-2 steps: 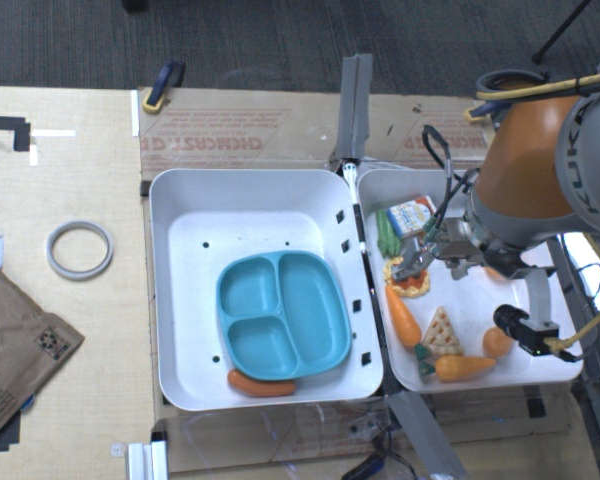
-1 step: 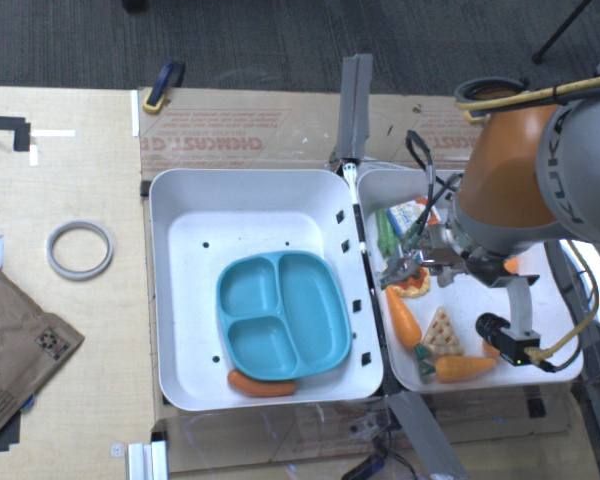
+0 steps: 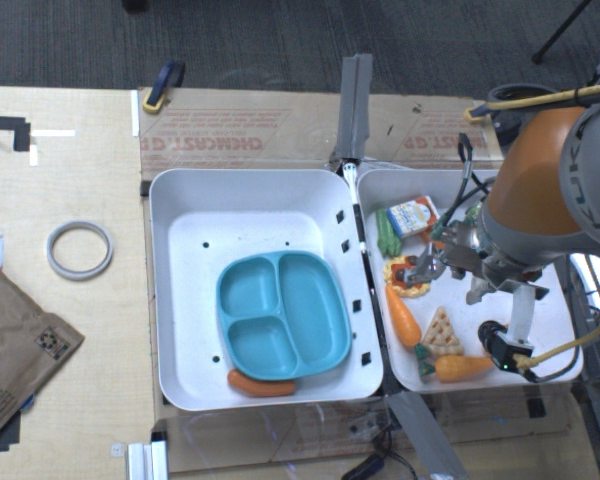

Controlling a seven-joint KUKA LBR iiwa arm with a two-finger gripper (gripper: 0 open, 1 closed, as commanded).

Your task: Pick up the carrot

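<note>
In the right bin point(image 3: 570, 268) an orange carrot point(image 3: 462, 368) with a green stub at its left end lies along the near wall. A second orange tapered piece point(image 3: 402, 320) lies slanted near the left wall; it may also be a carrot. My gripper point(image 3: 428, 265) hangs over the middle of this bin, just above a red and yellow toy food piece point(image 3: 410, 278). It is well up from the carrot at the near wall and a little up and right of the slanted orange piece. Nothing shows held in it.
The right bin also holds a small printed carton point(image 3: 413, 215), a green piece point(image 3: 387, 236) and a tan waffle wedge point(image 3: 441, 332). The left bin point(image 3: 180, 268) holds a blue divided plate point(image 3: 283, 313) and a reddish sausage point(image 3: 263, 384). A tape ring point(image 3: 79, 249) lies on the bench.
</note>
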